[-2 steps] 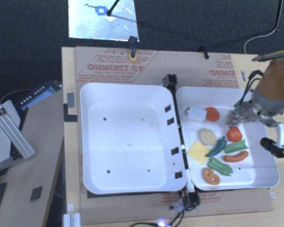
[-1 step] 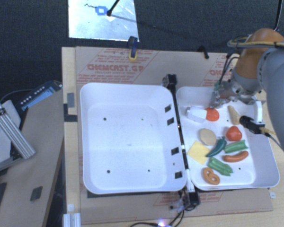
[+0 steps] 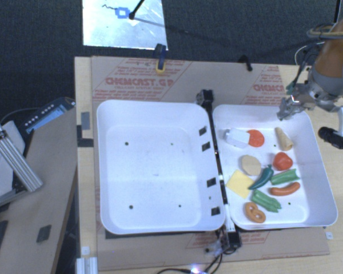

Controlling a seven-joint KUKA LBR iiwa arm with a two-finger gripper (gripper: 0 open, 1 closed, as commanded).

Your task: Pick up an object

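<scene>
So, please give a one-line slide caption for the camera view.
Gripper above the back edge of the right bin of toy food; left bin beside it.

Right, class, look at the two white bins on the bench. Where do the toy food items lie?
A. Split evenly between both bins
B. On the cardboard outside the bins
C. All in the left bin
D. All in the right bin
D: the toy foods, such as the yellow cheese slice, the pretzel and the sausage, all lie inside the right bin.
</scene>
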